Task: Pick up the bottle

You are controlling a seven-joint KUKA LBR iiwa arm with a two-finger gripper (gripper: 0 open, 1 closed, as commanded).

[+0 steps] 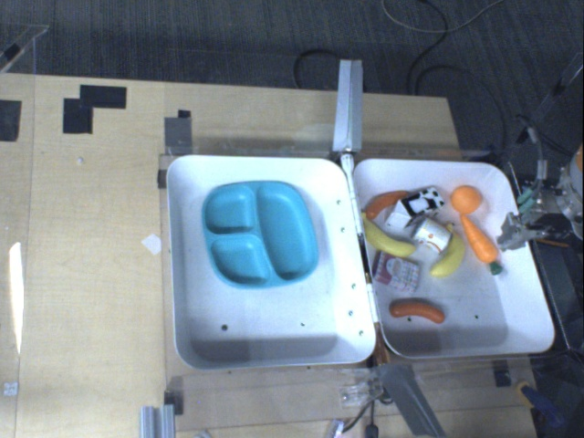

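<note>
The bottle (427,234), small and white with a label, lies on its side in the middle of the right bin (520,322), resting against a yellow banana (394,242). My gripper (522,228) hangs at that bin's right rim, to the right of the bottle and apart from it, just past a carrot (480,239). Nothing shows in the gripper.
Around the bottle lie an orange ball (466,198), a black-and-white toy (422,201), a reddish sausage (417,311), another red piece (385,201) and a pink packet (396,270). The left bin (187,318) holds a blue divided plate (261,233). A metal post (348,108) stands behind the bins.
</note>
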